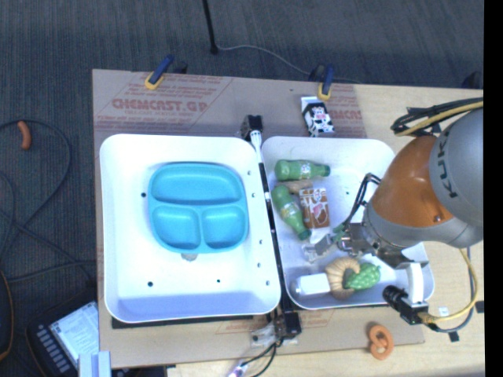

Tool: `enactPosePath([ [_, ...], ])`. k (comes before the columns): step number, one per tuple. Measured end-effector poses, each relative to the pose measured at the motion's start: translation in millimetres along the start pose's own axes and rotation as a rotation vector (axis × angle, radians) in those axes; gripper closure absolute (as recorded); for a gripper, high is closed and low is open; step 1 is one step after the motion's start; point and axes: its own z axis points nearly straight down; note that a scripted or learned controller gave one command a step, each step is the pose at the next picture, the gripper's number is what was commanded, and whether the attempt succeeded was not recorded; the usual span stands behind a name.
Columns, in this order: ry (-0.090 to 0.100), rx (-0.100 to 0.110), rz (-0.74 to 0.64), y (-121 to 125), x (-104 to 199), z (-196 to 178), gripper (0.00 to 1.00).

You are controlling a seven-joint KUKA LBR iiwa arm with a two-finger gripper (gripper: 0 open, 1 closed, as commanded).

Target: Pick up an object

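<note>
We're hovering the gripper (324, 246) low in the right bin (381, 151), jaws' state unclear, nothing visibly held, with bottles (292, 209) just left and bread roll (343, 275) just below as candidates.

Robotics lab bench, test setup.
Grey carpet floor (63, 22) w/ loose cables (35, 203); cardboard sheet (169, 104) clamped to bench by blue/yellow clamps (159, 71); two white bins (126, 151) side by side; KUKA arm (440, 187) w/ orange band reaching in from right.
</note>
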Motion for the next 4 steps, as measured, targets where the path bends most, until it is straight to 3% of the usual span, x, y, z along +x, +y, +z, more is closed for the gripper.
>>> enactPosePath([
  [1,0.0,0.0,0.001,0,0,-10,1.0],
  [2,-0.002,-0.004,-0.001,88,-19,-48,1.0],
  [3,-0.002,-0.002,-0.002,168,-20,-37,1.0],
  [4,-0.005,-0.005,-0.001,186,-7,-16,1.0],
])
